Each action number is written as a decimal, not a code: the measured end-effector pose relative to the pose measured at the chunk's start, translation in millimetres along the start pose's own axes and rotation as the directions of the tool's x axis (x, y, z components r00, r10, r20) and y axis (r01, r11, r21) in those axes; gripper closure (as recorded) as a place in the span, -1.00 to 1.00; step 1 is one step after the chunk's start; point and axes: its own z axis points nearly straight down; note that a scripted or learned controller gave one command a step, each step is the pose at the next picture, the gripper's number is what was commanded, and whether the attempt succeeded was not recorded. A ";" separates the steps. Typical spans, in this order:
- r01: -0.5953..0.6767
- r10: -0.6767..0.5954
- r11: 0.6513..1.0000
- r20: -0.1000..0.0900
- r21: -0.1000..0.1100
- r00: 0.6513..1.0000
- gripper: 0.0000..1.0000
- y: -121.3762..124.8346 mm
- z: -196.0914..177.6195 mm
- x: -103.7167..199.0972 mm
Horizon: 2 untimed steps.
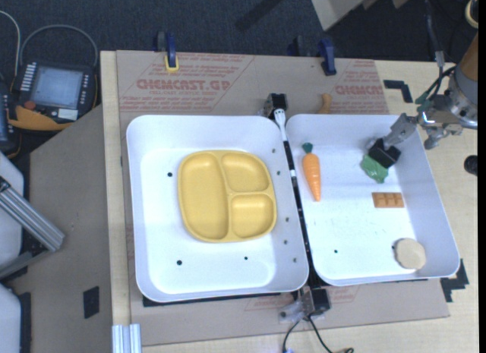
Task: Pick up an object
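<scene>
Carrot (311, 176), green block (373, 168), wafer (388, 200) and biscuit (410, 253) lie apart in right bin (353, 249).

Red print on the brown board (235, 74) reads "CHEMCAST GP" in the upper left of the frame, just above the left bin (152, 253). The same print repeats at the upper right, above the right bin (349, 253), readable only as "CHEMCAST". Finer red lines over both are too small to read.

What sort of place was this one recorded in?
Probably a robotics lab test bench: a white left bin and right bin on a board with blue clamps, a toy carrot and yellow divided plate as props, and a handheld control pendant at the left.
</scene>
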 end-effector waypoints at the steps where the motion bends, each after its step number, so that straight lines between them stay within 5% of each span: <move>1: 0.000 0.000 1.000 -0.001 0.002 1.000 -1.00 -6.1 44.9 -2.2; 2: 0.001 -0.001 1.000 -0.002 0.003 1.000 -1.00 -3.6 108.0 2.4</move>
